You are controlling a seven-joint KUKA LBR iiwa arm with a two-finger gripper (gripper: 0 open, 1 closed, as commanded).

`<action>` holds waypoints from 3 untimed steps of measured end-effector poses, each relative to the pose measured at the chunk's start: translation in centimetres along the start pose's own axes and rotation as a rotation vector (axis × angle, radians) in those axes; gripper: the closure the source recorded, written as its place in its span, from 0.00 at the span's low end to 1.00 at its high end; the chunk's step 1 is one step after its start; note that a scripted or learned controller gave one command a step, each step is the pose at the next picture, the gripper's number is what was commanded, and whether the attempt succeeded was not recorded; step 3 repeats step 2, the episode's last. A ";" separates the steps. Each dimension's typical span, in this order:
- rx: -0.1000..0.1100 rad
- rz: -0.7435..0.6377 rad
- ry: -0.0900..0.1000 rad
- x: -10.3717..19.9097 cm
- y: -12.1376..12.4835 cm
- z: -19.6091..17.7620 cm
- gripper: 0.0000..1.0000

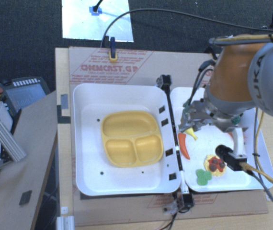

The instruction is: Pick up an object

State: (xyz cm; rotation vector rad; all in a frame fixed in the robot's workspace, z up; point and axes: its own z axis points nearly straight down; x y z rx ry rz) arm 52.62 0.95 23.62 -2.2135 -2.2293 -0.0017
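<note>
From my seat the main risk was a miss: the arm (244, 75) hung low over the right bin (266, 164), its bulk hiding the far half, and the pincer (192, 123) sat just beside the yellow bit (190, 134) and the red chilli (183, 146), both close to the divider (172, 133); a descent there could scrape the wall or nudge them away. I could not tell whether the pincer was spread or pressed together, nor see anything in it. The fruit cluster (215, 166) and green piece (203, 177) lay nearer the front, the yellow tray (130, 138) in the left bin (86, 143)
</note>
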 end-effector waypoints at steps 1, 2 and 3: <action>-0.002 -0.003 0.001 5.1 0.8 -0.3 1.00; 0.002 -0.001 0.000 9.6 0.0 1.2 1.00; 0.002 -0.001 0.000 9.6 0.0 1.2 1.00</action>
